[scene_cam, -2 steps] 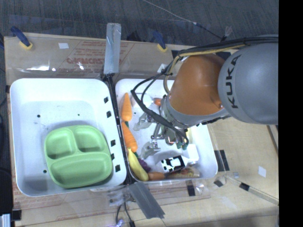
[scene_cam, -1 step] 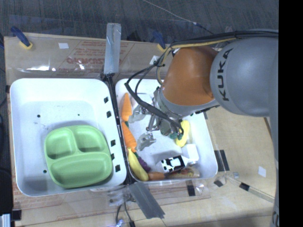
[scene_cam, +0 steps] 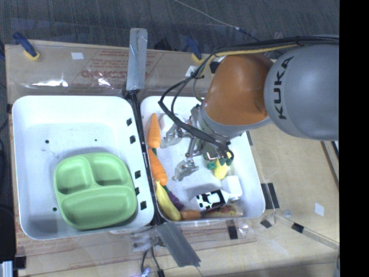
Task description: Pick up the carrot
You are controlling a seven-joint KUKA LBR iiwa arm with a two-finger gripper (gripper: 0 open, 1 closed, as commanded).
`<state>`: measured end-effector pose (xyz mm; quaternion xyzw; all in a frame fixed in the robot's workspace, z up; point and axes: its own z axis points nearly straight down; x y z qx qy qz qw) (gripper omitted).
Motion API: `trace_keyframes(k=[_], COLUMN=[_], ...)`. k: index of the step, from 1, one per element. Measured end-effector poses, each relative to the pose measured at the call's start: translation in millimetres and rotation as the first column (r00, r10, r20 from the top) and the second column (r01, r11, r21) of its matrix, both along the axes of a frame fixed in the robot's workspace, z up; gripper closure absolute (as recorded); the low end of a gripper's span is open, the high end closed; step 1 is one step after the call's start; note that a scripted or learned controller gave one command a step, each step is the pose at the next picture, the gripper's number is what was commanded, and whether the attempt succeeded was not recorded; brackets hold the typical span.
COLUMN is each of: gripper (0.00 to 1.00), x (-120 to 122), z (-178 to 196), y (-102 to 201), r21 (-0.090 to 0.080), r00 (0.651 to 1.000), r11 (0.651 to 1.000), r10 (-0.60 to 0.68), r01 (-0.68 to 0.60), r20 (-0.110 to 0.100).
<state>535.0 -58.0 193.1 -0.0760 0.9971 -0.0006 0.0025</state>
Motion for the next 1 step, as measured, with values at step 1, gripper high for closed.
trace_keyframes(k=[1], gripper=[0.00], x=[14.3], z=[0.0], y=[9.0], r21=[0.001], r00=[1.000], r11=[1.000], r10=[-0.027], r01=[0.027], r20=[-0.001])
